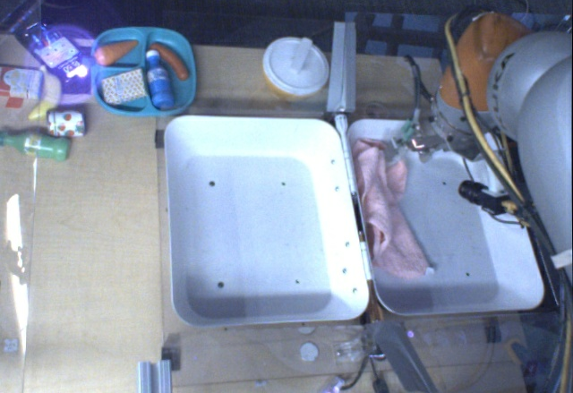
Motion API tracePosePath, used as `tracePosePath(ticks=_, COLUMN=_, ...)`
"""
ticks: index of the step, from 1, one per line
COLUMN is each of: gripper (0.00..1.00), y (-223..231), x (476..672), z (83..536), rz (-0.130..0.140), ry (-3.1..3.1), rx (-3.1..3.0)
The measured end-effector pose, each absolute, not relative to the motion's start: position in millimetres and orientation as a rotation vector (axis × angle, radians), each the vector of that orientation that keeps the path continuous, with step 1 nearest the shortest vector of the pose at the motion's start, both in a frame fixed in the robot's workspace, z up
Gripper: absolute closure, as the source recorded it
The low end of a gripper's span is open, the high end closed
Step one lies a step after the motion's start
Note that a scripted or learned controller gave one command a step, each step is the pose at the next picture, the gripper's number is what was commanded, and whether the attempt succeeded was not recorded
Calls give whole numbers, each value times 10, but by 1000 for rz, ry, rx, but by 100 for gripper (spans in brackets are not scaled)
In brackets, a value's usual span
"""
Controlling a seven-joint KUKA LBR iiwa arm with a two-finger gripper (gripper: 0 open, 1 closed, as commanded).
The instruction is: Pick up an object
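Left of the bins on the worktop (89,248): blue divided tray (183,69) with toy food, small can (65,123), green bottle (36,145); behind the bins, white lidded cup (295,66).

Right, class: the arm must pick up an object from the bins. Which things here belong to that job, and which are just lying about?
Job:
crumpled pink cloth
right-hand shallow white bin
two-finger gripper

Lying about:
blue divided plastic tray
round white lidded cup
left-hand shallow white bin
small green bottle
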State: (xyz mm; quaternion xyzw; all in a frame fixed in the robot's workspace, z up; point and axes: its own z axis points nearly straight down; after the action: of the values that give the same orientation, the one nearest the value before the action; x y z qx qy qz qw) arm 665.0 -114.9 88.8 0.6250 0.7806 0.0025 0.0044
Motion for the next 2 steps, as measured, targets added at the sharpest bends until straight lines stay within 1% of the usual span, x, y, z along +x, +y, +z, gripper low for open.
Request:
tracePosePath(ticks=1, gripper=0, y=-956, x=6386, z=901, rz=9, ry=2614, rx=1719)
tracePosePath(ticks=2, gripper=0, y=-1325, x=6460, z=1379, rz=4, ry=2401, rx=2019)
